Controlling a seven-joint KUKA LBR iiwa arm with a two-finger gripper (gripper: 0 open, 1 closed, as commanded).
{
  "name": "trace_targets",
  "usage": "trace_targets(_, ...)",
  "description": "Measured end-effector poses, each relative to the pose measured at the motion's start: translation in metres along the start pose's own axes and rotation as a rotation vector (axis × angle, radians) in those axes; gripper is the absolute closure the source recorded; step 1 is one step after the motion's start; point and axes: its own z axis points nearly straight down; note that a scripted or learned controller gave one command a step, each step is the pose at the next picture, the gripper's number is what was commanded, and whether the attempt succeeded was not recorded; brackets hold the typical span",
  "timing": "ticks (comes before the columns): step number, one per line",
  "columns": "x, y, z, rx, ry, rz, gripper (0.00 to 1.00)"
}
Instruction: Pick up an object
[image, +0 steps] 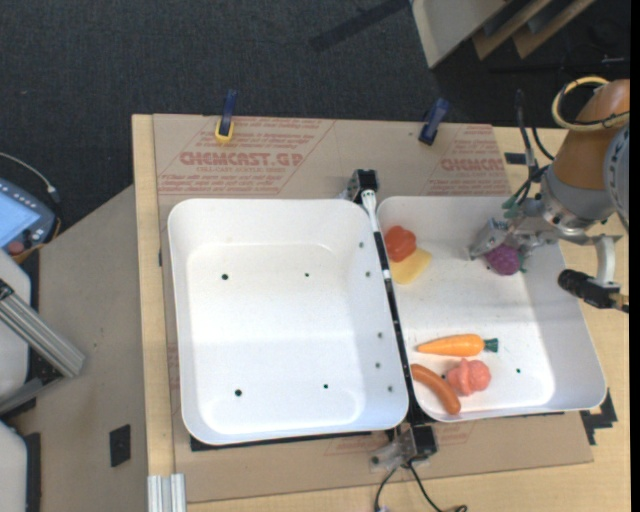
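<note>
The purple piece (505, 260) sits in the right bin (560, 392), in its far half, close to the right wall. You see the gripper (503, 238) directly over it, grey fingers (487, 240) coming down on its near-left and top sides; the piece shows just under them, touching or very nearly so. Whether the jaws are clenched on it or released, you cannot tell: the metal parts overlap the purple shape and the gap is not readable at this slant.

Above the gripper, the arm (585, 190) enters from the right, with its orange band (600, 110) at the upper right corner and a cable looping over it.

Other items in the same bin, well apart from the purple piece: a red piece (400, 242) against the far-left wall, touching a yellow piece (412, 266) just in front of it. In the near half you have a carrot (455, 346) lying crosswise, green end pointing right; just nearer than it a pink piece (469, 377), and beside that a sausage (436, 388) lying at a slant near the front-left rim.

The left bin (190, 225) stands edge to edge with the right one. Both rest on a cardboard sheet (260, 150) with red print, held at its far edge by two clamps (228, 118).
</note>
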Motion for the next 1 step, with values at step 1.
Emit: trace_targets(1,-0.0004,-0.0046,-0.0032,-0.013,-0.006,-0.002,0.00)
